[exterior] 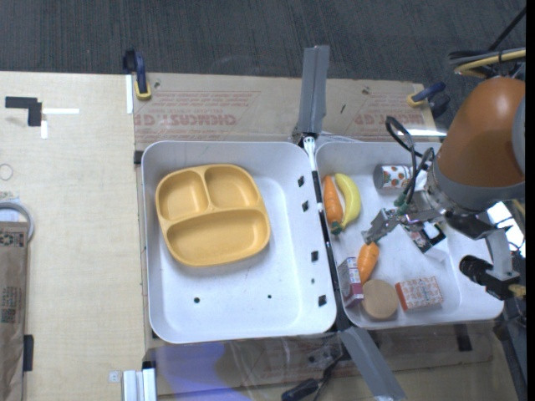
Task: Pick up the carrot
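From above the bench, we see the gripper [378, 229] reaching into the right bin [476, 312] from the right, its fingers closed on the top end of a small carrot [368, 261]. The carrot hangs or leans just below the fingertips, near the middle of that bin; we cannot tell whether it is clear of the bin floor. A second, longer carrot [333, 200] lies against the bin's left wall, touching a banana [350, 199] beside it. Near the front wall we see a small carton [350, 279], a round tan disc [380, 299] and a red-patterned box [418, 293]; a small can [391, 176] lies toward the back. In the left bin [167, 307] sits a yellow divided plate [213, 214], well apart from the gripper.
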{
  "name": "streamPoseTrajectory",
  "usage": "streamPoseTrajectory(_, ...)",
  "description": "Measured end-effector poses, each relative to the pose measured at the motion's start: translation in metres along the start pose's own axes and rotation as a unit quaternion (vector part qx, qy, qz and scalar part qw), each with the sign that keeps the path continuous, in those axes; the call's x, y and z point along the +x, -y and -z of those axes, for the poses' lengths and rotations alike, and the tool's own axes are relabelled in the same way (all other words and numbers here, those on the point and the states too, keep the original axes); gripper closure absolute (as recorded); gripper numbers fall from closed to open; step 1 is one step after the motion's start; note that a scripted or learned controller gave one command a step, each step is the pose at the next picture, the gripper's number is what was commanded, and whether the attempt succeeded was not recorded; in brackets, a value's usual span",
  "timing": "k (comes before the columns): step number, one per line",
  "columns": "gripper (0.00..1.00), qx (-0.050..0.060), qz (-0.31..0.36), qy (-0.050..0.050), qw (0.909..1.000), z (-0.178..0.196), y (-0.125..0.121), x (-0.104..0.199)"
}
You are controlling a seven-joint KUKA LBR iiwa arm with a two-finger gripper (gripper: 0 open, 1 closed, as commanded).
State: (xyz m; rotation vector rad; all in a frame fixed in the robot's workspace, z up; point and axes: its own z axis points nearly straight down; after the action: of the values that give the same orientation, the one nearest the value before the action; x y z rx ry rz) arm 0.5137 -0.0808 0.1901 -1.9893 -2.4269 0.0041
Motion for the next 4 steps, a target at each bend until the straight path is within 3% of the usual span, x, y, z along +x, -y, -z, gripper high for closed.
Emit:
streamPoseTrajectory(1,0.0,0.001,-0.174,0.0,0.9847,-0.073,-0.001,-0.017)
streamPoseTrajectory(2,0.0,0.0,-0.182,0.0,0.9833,-0.059,0.012,-0.011)
streamPoseTrajectory(3,0.0,0.001,-0.312,-0.001,0.9499,-0.098,0.014,-0.015)
streamPoseTrajectory(4,1.0,0.002,-0.314,-0.001,0.9495,-0.09,0.014,-0.015)
